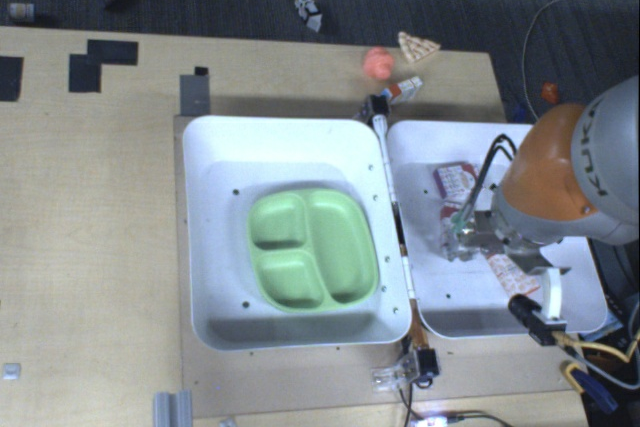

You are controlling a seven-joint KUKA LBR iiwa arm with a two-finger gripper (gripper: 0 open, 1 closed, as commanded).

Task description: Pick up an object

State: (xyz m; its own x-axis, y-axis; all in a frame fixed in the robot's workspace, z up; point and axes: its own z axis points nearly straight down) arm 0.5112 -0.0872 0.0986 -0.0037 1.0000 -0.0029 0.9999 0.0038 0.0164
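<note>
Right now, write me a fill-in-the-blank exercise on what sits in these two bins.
1. The divided plate lying in the left bin is ____ in colour.
2. That plate has ____ compartments.
3. The arm's hand is down inside the ____ bin.
4. The band above the arm's wrist is ____.

Missing words: green; three; right; orange
</note>
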